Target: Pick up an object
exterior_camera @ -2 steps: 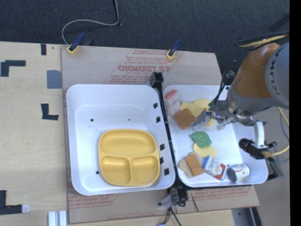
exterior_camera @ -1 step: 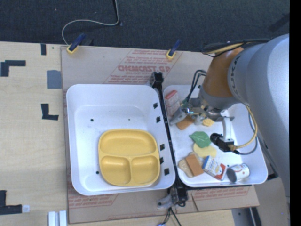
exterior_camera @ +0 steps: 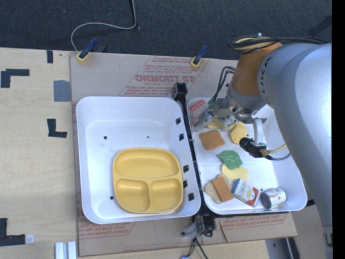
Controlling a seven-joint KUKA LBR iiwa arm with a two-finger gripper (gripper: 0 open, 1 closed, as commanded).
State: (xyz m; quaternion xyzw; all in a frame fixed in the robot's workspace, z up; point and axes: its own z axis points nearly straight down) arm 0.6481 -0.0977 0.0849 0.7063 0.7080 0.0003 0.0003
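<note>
Camera view: gripper (exterior_camera: 218, 115) is low at the far end of the right bin (exterior_camera: 291, 169), under the grey arm (exterior_camera: 302, 85) w/ orange band. I cannot tell if it is open or closed, bc the wrist covers it.

Nothing is seen held. The things to pick lie in the same bin: a red-white packet (exterior_camera: 197, 107) just beside the gripper, a brown toast piece (exterior_camera: 212, 140) near it, a yellow lumpy piece (exterior_camera: 237, 132), a green leaf (exterior_camera: 230, 158), a pale yellow piece (exterior_camera: 235, 173), a sandwich piece (exterior_camera: 218, 189), a small carton (exterior_camera: 245, 192) and a can (exterior_camera: 273, 197) at the near end.

Risks, in my judgement: items are crowded, so the gripper may push one away or catch two; it is also close to the bin wall and divider, so it may hit the rim. Flat pieces may slip out.

Left bin (exterior_camera: 89, 144) has a yellow tray (exterior_camera: 148, 179). Both bins sit on cardboard (exterior_camera: 156, 77) on a wood bench (exterior_camera: 32, 161); dark carpet (exterior_camera: 172, 9) and a cable (exterior_camera: 102, 28) behind.
</note>
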